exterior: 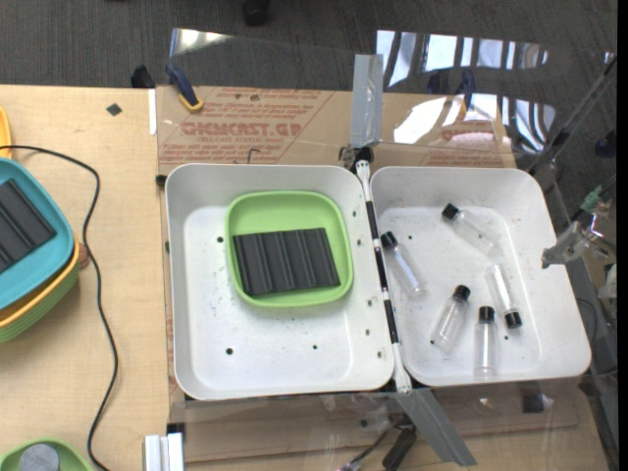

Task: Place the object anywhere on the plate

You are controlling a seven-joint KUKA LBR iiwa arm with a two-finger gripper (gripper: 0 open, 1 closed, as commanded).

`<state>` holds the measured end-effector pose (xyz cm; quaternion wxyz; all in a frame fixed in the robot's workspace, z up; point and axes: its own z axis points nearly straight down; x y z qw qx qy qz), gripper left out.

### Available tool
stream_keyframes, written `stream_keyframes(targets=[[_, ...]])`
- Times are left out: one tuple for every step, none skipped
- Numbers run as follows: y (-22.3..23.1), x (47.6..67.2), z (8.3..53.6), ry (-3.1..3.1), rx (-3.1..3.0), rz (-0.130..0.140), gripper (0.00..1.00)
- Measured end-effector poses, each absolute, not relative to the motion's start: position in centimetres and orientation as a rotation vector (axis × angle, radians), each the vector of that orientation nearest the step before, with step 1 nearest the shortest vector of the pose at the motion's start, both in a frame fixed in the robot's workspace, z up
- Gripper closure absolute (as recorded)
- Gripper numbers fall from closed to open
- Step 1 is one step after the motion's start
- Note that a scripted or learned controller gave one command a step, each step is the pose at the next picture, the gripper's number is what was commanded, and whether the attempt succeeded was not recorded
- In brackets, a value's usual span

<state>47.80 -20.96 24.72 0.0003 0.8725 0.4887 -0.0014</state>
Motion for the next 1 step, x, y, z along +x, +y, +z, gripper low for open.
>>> stream_keyframes(targets=[[-20.99,48.99,32.58,1.214,2.898,-0.008,0.0]])
